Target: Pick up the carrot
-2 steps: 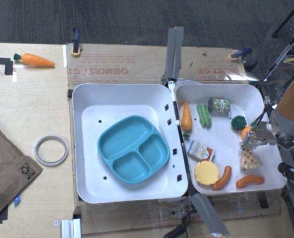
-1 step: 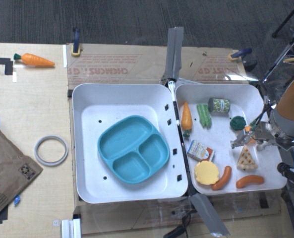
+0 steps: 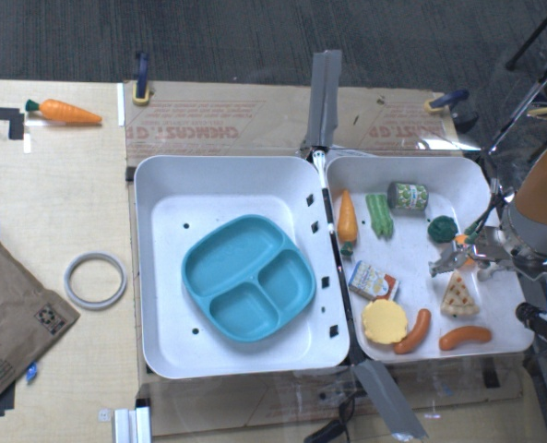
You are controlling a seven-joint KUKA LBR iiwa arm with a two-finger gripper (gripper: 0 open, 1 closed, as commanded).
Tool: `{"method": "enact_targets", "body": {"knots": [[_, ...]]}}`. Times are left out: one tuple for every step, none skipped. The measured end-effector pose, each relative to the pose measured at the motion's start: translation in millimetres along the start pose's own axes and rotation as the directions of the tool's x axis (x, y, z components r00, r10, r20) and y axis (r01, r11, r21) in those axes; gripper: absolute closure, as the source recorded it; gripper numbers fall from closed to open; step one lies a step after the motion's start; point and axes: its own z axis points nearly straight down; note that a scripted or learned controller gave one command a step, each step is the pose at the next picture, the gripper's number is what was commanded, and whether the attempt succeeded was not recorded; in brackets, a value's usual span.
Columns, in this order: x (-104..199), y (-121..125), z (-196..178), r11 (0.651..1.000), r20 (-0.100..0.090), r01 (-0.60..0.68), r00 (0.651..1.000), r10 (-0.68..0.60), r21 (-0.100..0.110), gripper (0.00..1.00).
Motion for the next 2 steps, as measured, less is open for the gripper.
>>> {"method": "enact_targets", "body": {"knots": [[13.1, 63.3, -8.8, 0.945, 0.006, -0.327, 0.945, 0.327, -0.005, 0.00], [10.1, 47.7, 8.4, 1.000, 0.006, -0.018, 1.000, 0.018, -0.001, 0.00]]}}
